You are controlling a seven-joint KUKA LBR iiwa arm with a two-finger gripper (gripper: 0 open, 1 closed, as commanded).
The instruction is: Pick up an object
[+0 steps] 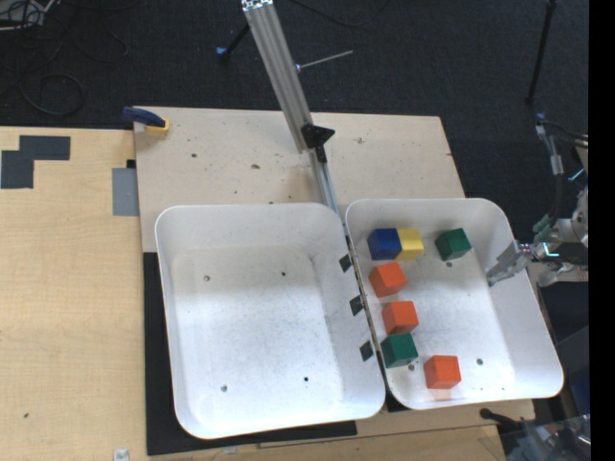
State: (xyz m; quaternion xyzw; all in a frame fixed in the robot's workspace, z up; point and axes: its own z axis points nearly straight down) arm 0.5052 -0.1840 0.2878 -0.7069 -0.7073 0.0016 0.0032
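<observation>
Gripper [507,262] sits at the right bin's [524,353] right rim; can't tell its state, nothing seen held. Blocks all in right bin: blue [383,243] touching yellow [410,242], green [453,244] far right, three orange down the middle, green [399,350] near the divider. Left bin [192,257] has open floor. Arm barely enters from right.

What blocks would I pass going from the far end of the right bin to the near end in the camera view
Far to near in the right bin: green block, orange block, orange block, green block, orange block. The touching blue and yellow pair sits level with the first green block, so I left it out.
</observation>
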